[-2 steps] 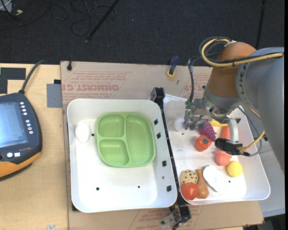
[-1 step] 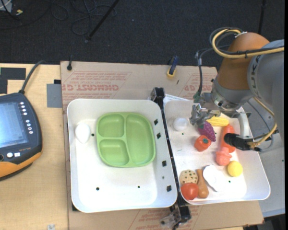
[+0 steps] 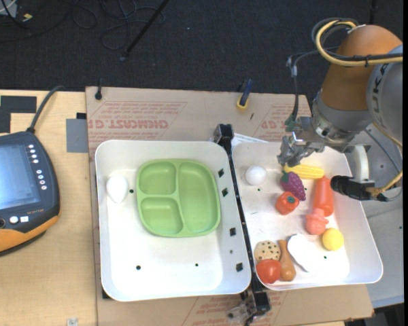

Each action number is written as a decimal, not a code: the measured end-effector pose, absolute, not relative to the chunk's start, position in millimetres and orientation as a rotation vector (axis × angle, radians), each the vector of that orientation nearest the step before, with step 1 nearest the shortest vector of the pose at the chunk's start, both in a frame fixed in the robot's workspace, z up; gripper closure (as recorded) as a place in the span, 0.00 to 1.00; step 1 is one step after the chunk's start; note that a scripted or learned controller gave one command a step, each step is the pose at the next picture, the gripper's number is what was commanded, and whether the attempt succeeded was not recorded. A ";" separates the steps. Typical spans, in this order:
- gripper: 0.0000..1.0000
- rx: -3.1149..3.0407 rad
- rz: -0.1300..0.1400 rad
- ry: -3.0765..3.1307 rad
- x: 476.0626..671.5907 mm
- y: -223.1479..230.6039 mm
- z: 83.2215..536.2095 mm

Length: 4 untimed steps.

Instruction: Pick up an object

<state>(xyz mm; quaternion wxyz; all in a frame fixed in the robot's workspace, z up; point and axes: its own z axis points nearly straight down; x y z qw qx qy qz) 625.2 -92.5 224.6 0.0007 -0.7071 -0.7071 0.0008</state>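
2 tomatoes (image 3: 287,202), 2 white eggs (image 3: 256,175)

The right bin (image 3: 367,263) is crowded along its middle and right: corn (image 3: 309,172), grapes (image 3: 294,184), a tomato (image 3: 286,202), a carrot (image 3: 322,195) and a lemon (image 3: 332,239) lie close together, with narrow gaps. The white ball (image 3: 256,175) has open floor around it. In the left bin (image 3: 122,277) the green tray (image 3: 177,197) fills the centre; the near floor is free
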 end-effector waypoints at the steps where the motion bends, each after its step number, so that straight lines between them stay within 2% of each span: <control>1: 1.00 -2.212 0.010 -2.218 600.9 -54.0 214.8; 2: 1.00 -2.211 0.010 -2.219 571.2 -7.9 218.8; 3: 1.00 -2.212 0.007 -2.225 586.8 -12.7 230.2; 4: 1.00 -2.216 0.011 -2.217 589.9 -10.4 220.8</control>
